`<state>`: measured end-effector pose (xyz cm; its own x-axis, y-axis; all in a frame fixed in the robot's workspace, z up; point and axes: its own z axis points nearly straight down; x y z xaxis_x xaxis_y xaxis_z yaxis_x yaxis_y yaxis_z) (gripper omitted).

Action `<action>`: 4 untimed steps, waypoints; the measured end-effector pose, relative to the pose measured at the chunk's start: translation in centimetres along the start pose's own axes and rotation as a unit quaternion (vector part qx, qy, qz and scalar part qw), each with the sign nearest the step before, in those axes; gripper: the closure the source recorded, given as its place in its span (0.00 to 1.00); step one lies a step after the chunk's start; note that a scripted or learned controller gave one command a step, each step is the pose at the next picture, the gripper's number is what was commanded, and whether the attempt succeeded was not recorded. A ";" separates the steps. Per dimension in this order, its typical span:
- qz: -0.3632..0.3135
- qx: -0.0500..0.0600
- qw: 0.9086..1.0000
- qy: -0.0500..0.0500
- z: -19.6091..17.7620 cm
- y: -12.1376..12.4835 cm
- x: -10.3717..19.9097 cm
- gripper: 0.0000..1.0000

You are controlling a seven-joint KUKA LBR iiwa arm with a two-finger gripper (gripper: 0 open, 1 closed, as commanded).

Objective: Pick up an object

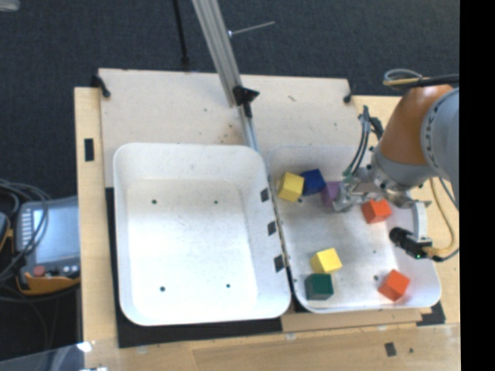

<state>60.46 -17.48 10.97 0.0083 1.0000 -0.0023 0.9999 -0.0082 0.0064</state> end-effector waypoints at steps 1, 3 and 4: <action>-0.005 0.000 1.000 0.001 -4.5 0.7 -0.1 1.00; -0.007 0.003 1.000 0.001 -9.6 0.4 5.3 1.00; -0.008 0.003 1.000 0.002 -9.4 -0.5 10.8 1.00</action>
<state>60.04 -6.70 20.31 -0.0069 1.0000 0.0009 1.0000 0.0069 -0.0001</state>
